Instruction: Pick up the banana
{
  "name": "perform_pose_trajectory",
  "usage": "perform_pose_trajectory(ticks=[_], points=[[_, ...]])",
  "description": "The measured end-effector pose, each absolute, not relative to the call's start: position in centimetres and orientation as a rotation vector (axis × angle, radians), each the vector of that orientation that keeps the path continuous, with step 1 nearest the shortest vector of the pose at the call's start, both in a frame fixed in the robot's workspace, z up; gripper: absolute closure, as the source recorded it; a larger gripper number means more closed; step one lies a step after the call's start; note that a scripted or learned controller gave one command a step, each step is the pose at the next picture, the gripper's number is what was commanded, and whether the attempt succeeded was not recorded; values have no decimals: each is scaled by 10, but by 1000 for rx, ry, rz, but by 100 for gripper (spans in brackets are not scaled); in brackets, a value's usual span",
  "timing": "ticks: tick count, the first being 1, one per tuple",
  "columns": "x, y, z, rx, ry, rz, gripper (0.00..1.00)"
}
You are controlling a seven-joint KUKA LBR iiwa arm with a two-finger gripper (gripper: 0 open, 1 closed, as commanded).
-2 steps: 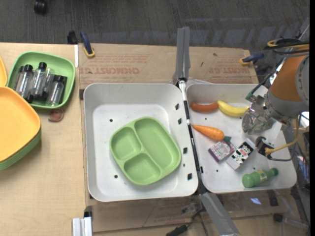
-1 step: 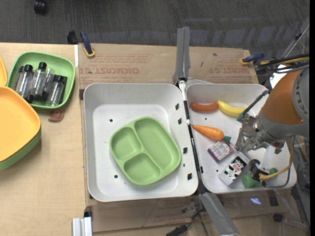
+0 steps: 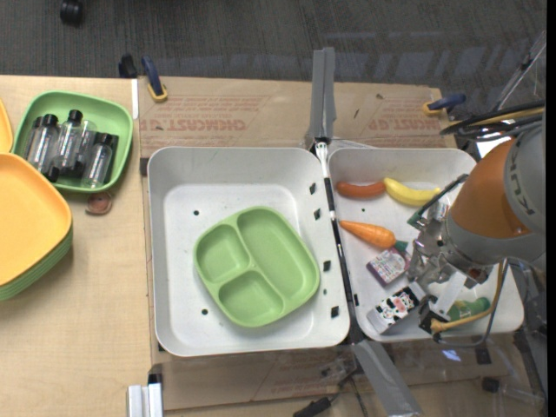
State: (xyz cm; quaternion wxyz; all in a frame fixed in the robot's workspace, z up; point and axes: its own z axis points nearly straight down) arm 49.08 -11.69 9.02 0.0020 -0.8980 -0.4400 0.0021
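the banana [image 3: 410,191] lies at the far side of the right bin [image 3: 373,159] — light, smooth, curved, best taken across its middle — and i cannot tell the pincer [image 3: 423,263] state.

Dark grey carpet [image 3: 261,16] is running across the top of the view, with a black chair caster [image 3: 72,9] sitting on it at the upper left. A light wooden bench top [image 3: 78,337] is filling the left and lower part. Brown cardboard sheeting [image 3: 243,120] is lying under the bins, held by a blue clamp [image 3: 155,80] and an orange-handled one [image 3: 441,104]. Even, soft light is falling everywhere.
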Motion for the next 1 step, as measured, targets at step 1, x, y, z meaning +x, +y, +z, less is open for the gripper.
perform_pose_trajectory(ticks=[1], points=[[476, -97, 90, -2944, -1088, 7, 100]])
